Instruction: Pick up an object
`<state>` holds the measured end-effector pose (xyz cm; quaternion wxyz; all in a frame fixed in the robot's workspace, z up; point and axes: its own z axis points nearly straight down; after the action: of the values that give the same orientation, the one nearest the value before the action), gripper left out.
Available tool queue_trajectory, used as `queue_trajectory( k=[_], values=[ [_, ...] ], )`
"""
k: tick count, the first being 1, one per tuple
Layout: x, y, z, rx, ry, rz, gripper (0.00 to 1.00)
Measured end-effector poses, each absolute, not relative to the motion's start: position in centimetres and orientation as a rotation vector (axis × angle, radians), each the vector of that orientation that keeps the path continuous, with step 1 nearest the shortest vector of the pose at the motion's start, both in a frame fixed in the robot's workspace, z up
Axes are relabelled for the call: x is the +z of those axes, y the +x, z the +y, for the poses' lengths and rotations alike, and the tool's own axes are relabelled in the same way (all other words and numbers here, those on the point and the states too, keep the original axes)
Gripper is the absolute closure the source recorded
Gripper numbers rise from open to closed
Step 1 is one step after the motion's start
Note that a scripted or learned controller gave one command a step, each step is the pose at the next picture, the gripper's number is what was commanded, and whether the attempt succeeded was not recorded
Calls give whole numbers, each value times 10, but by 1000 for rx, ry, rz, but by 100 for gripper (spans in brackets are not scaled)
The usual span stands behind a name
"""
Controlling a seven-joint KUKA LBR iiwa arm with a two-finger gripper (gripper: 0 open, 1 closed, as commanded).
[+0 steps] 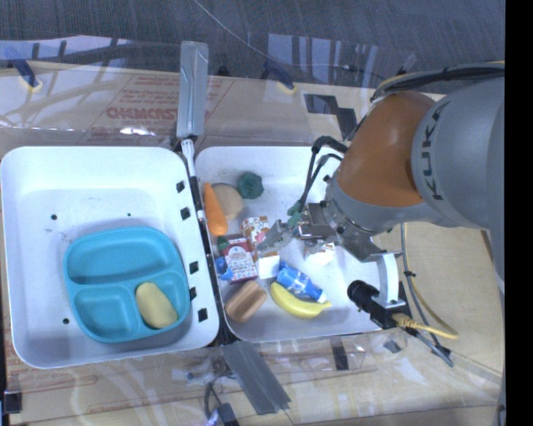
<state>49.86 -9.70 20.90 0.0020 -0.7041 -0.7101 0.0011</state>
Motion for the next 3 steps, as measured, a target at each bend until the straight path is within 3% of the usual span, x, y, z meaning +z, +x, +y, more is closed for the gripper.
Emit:
queue_trajectory(
  k=[1,2,3],
  values=[
    [108,551,-93,10,-2308,-2120,0],
    [95,581,-148,0,-2572,-1803,0],
    [105,582,-146,-2,-2565,-1809,100]
  ],
)
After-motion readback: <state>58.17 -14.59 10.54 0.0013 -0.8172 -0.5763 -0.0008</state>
